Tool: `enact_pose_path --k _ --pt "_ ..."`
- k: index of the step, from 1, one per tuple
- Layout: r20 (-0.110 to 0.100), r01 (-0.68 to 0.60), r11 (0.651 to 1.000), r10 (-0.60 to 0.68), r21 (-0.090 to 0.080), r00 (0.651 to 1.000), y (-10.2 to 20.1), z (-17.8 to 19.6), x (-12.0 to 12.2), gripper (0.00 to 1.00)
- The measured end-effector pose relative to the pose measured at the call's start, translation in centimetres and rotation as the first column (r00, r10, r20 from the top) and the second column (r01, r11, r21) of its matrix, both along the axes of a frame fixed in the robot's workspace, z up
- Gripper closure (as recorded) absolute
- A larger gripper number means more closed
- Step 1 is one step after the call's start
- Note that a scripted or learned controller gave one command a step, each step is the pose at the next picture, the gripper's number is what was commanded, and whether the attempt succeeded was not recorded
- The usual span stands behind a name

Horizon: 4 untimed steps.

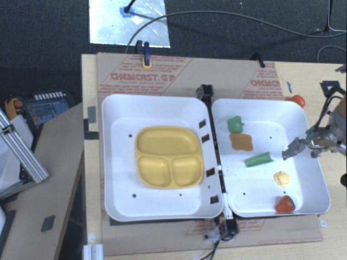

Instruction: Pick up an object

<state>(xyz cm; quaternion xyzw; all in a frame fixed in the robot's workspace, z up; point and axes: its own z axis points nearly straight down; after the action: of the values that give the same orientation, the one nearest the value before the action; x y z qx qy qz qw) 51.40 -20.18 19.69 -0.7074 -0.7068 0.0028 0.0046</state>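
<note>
Right bin (312, 169), near to far. Nearest its front rim lies a red object (285, 203); behind it, a small pale-yellow piece (281, 178). At mid-depth the gripper (290, 150) reaches in over the bin's right wall, wrist roughly level, tip pointing left above the bin floor; whether its jaws are spread or closed cannot be told. Left of the tip lies a green cylinder (257, 159); behind that, an orange-brown slab (241, 141) and a green pepper-like object (235, 124). Left of this bin, a yellow divided tray (168, 156) sits in the left bin (119, 123).
</note>
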Motion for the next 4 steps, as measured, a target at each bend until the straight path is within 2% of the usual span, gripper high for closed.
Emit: enact_pose_path --k 1,4 --pt "0.012 -0.004 1.000 0.004 -0.003 1.000 0.1 0.6 0.3 0.00" --pt "0.009 -0.002 1.000 0.002 -0.002 1.000 0.9 -11.4 0.3 0.00"
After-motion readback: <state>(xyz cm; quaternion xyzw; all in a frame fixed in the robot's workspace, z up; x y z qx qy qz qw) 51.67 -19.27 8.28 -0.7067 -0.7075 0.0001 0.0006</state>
